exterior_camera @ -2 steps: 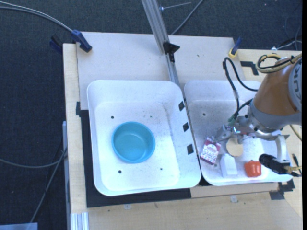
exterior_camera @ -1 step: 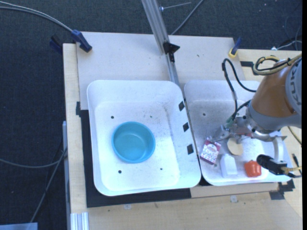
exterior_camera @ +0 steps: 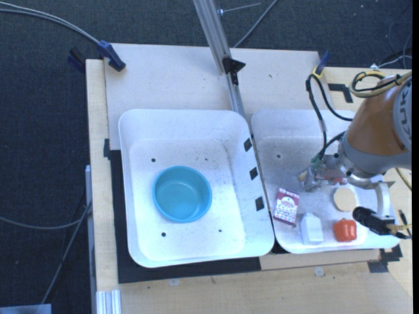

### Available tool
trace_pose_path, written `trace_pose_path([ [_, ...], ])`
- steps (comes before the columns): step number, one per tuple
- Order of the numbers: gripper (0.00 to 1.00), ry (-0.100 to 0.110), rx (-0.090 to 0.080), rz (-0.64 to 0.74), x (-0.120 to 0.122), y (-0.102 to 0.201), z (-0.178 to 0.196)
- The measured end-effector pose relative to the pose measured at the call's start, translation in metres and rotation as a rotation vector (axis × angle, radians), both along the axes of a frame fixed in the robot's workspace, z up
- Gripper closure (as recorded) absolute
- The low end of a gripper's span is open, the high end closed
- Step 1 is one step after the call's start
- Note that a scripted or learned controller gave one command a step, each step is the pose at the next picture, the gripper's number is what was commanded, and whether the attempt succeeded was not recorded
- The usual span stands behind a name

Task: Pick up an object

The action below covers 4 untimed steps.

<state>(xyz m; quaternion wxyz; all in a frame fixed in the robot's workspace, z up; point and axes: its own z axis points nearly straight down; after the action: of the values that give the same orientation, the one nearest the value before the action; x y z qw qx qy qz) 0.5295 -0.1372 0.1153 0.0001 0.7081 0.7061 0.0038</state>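
Camera view: red carton (exterior_camera: 286, 207) upright, long axis toward bench front; jaws state unclear.

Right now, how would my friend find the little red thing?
Look in the right bin, down at its front edge. The red thing sits there, right of a white block and below a pale round disc. It alone is bright red-orange.

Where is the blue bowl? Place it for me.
The blue bowl sits in the left bin, left of its middle, standing alone; the red carton lies across the divide in the right bin.
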Motion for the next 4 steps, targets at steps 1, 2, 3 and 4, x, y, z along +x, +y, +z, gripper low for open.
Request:
trace_pose_path([
  [1,1.00,0.002,-0.005,0.002,-0.001,-0.007,0.047],
  [2,1.00,-0.001,-0.005,0.003,-0.003,-0.012,0.095],
  [3,1.00,-0.001,-0.005,0.005,-0.002,-0.012,0.146],
  [4,1.00,0.011,0.001,0.009,0.005,0.046,0.143],
])
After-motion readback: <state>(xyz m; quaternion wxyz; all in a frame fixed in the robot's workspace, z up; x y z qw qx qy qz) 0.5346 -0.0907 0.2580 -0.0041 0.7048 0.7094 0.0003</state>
